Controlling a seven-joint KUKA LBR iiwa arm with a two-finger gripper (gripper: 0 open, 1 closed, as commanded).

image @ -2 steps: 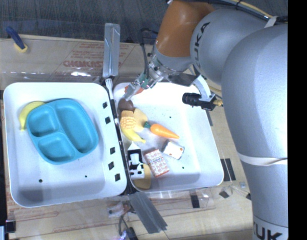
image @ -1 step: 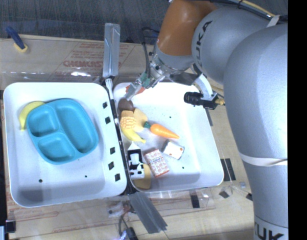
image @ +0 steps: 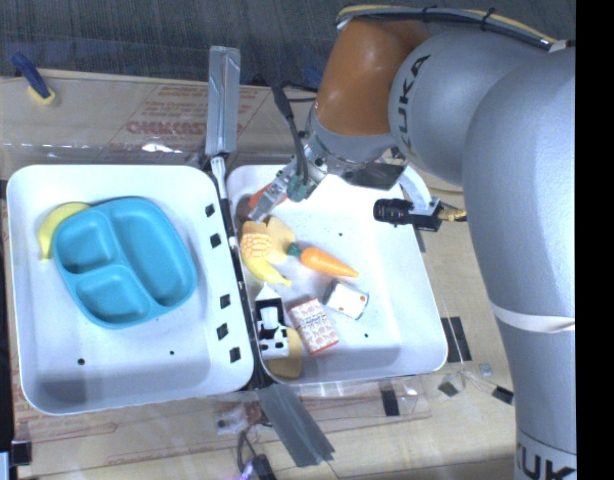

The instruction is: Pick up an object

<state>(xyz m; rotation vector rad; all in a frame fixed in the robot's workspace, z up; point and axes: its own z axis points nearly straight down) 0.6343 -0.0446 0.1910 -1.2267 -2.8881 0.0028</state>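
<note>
While poised low over the right bin (image: pixel 407 318), gripper (image: pixel 272 196) near the carrot (image: pixel 325 260); finger state impossible to tell. Approach step; needed descent and closure next.

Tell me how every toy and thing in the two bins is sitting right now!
Blue divided plate: right way up in the left bin.
Yellow thing: tucked partly under the plate's edge.
Carrot: lying on its side in the right bin.
Banana bunch: lying flat, touching the carrot's leafy end.
Small red box: lying flat.
White block: lying tilted.
Gripper: low over the right bin's far corner.
</note>
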